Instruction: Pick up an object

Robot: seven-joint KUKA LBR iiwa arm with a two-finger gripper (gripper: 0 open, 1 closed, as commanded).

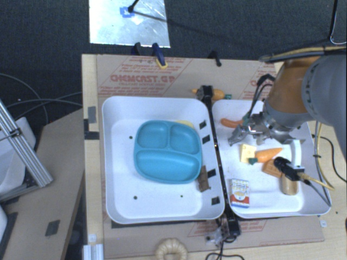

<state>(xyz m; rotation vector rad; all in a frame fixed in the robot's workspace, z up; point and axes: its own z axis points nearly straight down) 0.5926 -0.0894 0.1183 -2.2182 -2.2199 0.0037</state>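
Nothing is picked up yet. The hand (pixel 245 132) hangs low inside the right bin (pixel 312 202), near its far left corner, just above the yellow cheese wedge (pixel 248 152) and beside the carrot (pixel 268 155). Whether its grip is wide or narrow I cannot tell. Closing on something and lifting it remain, in my judgement.

1. You see two white bins: the left bin (pixel 116 161) holds a light blue divided plate (pixel 168 150).
2. In the right bin (pixel 312 202) lie an orange carrot (pixel 268 155), a pale yellow block (pixel 248 152) and a white carton (pixel 239 193) with a red base.
3. The arm (pixel 303 91) is grey with an orange band.
4. The table (pixel 146 75) is tan board with red lettering.
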